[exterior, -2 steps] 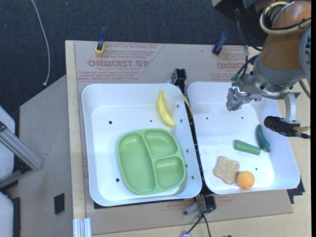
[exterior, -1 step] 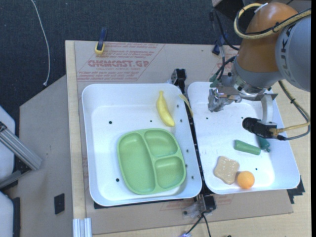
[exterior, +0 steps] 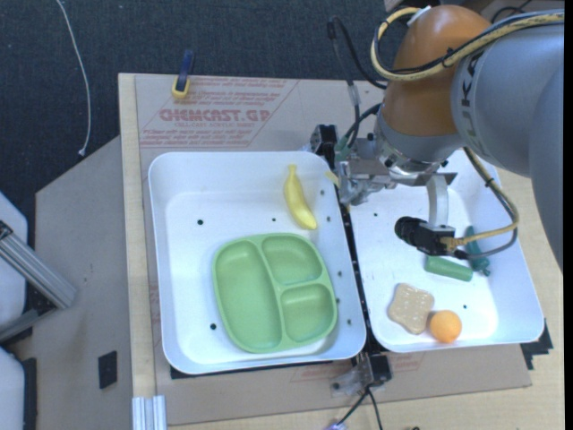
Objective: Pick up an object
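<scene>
hand (exterior: 356, 184): over the divide between the bins, far end; open or closed, cannot tell.
banana (exterior: 299, 199): left bin (exterior: 179, 206), just left of hand, apart from it.
plate (exterior: 273, 291): green, beside banana.
right bin (exterior: 385, 256): cracker (exterior: 410, 307), orange (exterior: 445, 326) touching.
unclear: green stick (exterior: 448, 268), hard to identify.

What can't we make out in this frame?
Camera view:
- Back of the right bin: hidden by the arm.
- What the green item in that bin is: too small to tell.
- Whether the tool holds anything: the wrist above it blocks the view.
- Rest of the arm: cut off by the top and right edges.
</scene>
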